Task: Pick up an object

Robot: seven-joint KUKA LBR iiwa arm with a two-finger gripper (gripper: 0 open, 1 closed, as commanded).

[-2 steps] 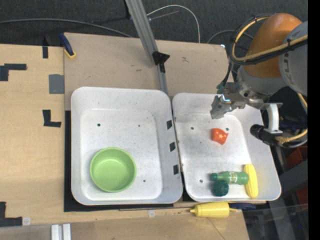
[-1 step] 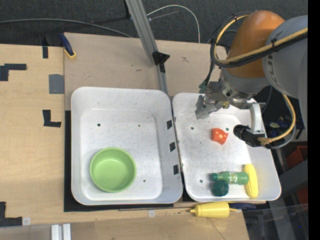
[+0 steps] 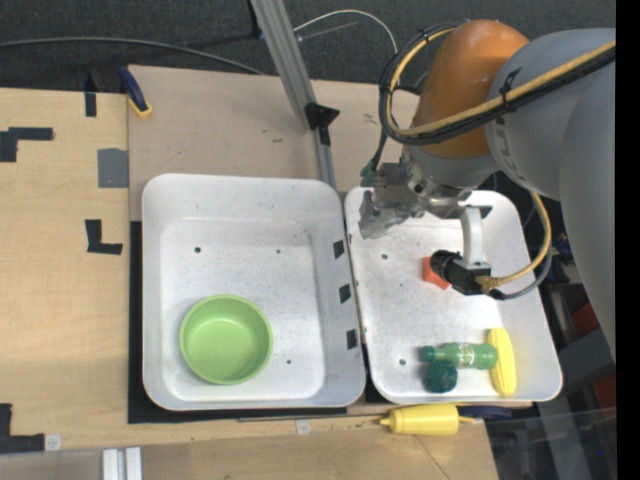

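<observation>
1. Right bin (image 3: 400, 298): its left-middle floor lies open; a green bottle (image 3: 458, 357) and yellow piece (image 3: 501, 360) crowd the near right corner.
2. Left bin (image 3: 240, 238): only a green bowl (image 3: 226, 339) blocks its near-left corner.

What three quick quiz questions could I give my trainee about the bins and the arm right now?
1. True or false: the green bowl sits in the left bin.
2. Which lies nearest the yellow item in the right bin? A) green bowl B) green bottle C) small red object
3. Fill in: the yellow-handled tool lies ____ the bins, on the bench by the right bin's near edge.

Key: 1 true; 2 B; 3 outside.

The claw hangs over the right bin's far left corner; its opening cannot be judged.
</observation>
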